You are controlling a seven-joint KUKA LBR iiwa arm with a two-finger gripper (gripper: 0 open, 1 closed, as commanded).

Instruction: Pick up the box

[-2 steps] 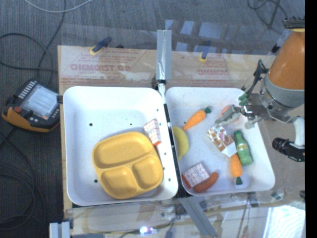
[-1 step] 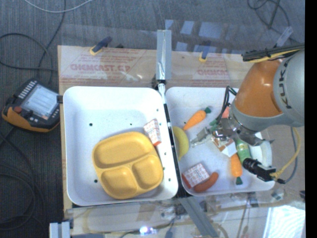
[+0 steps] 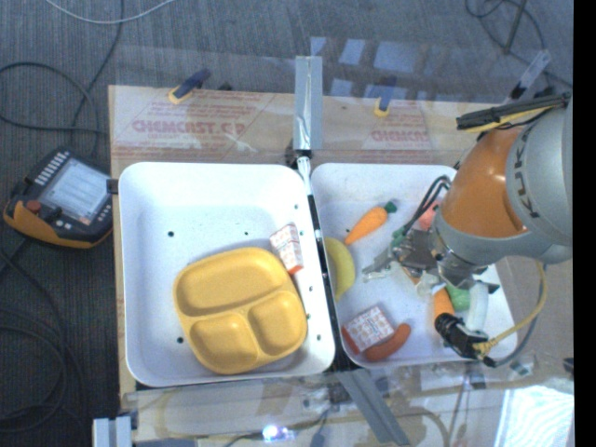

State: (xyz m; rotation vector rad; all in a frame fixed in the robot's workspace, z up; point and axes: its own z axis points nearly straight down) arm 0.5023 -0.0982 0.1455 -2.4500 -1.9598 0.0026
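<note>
Grey carpet rings the surface; the small box [image 3: 366, 325] lies unlifted low in the right bin [image 3: 372, 180], the gripper [image 3: 402, 254] poised near it, upper right of it, its grip impossible to tell.

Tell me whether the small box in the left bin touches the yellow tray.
Touching. The camera view shows the small box lying against the yellow tray at the tray's upper right rim, with no white bin floor between them.

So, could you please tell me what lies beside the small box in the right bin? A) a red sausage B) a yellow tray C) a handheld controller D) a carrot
A: the red sausage lies right against the small box near the front of the right bin.
</note>
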